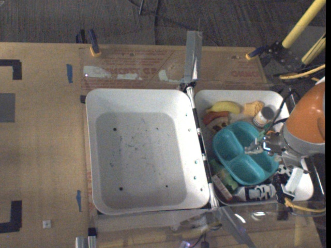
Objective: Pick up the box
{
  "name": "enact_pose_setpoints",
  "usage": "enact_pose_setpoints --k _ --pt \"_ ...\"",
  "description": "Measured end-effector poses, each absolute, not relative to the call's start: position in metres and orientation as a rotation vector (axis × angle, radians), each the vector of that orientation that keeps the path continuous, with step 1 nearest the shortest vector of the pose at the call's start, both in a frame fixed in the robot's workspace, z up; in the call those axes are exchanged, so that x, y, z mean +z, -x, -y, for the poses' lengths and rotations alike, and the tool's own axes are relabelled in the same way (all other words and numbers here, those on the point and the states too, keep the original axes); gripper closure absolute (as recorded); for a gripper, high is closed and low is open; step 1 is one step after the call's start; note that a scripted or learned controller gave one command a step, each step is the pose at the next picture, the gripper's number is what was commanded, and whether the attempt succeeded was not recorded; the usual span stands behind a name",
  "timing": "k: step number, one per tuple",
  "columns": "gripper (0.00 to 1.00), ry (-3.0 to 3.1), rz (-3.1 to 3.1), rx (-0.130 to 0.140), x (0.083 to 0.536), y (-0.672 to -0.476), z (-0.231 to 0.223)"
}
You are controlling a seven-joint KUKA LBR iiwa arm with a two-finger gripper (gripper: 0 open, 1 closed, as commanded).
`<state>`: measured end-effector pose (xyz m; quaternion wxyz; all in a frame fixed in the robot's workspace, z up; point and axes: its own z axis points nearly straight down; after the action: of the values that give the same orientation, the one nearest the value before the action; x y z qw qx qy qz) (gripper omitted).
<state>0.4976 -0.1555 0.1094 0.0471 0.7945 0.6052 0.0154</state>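
In the right bin [235,94], a small box [223,182] with green and red print lies along the lower left wall, partly under a teal two-compartment tray [243,156]. My gripper [256,148] hangs over the right side of that teal tray, up and to the right of the box and apart from it. The grey arm with its orange band [307,125] reaches in from the right and hides the bin's right part.
A banana [226,107], an orange-tan piece [253,107], a small capped bottle [262,115] and a reddish item [214,119] sit at the back of the right bin. A black-and-white item [257,191] lies along its front wall. The left bin [142,99] stands beside it.
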Motion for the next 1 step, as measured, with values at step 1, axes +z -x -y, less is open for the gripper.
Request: enact_pose_setpoints --k 1 --pt "0.00 -2.658 -1.676 -0.002 0.1942 -0.4815 0.1103"
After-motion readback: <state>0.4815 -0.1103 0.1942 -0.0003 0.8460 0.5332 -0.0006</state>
